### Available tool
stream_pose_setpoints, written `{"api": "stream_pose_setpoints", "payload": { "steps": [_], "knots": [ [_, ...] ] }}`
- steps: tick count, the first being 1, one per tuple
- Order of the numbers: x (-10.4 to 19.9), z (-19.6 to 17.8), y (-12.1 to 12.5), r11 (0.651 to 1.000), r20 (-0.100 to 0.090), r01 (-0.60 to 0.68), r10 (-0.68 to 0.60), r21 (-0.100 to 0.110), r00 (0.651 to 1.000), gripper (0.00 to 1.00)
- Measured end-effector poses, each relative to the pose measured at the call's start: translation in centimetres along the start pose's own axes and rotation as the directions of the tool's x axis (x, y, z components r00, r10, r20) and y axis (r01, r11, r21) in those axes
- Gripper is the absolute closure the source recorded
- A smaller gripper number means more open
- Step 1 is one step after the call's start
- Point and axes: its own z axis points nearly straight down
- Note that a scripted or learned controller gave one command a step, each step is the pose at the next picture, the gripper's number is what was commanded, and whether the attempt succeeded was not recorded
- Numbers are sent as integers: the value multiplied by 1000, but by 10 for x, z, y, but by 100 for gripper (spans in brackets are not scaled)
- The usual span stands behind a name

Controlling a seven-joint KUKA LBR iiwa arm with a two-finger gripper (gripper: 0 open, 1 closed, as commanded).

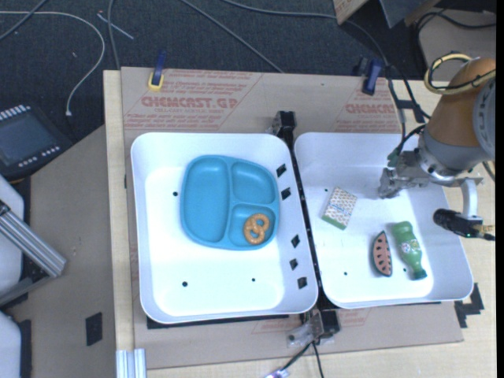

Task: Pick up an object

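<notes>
Objects worth going for all lie in the right bin (441,152), so I take the scene from the big pieces down. Both white bins sit side by side on the bench; the left bin (157,211) bears a blue divided plate (209,203) with a small pretzel (256,227) in its lower right compartment. I'd leave that one alone — it is across the divider and well apart from the arm.

My gripper (391,181) hangs over the upper right part of the right bin, near its far wall. At this slant the wrist covers the fingertips, so I cannot tell how far the jaws stand apart; I see nothing between them that I could call a catch.

Below it, toward the near wall, lie a green bottle (408,248) and a watermelon slice (382,253), just beside each other and possibly touching. To the gripper's left rests a small patterned box (340,208), alone on bare white floor.

If I were steering, I'd judge the box the cleaner target: clear space on every side. The bottle would probably want the jaws across its narrow width, and the slice crowds one flank — a descent there risks nudging both. Whichever I choose, I'd centre over it before dropping.
</notes>
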Motion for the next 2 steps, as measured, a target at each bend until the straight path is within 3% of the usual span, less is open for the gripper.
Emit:
{"api": "stream_pose_setpoints", "payload": {
  "steps": [2],
  "knots": [
    [4, -126, -3, 1000, 3, 1, -1, -6, 1000, 100]
  ]
}}
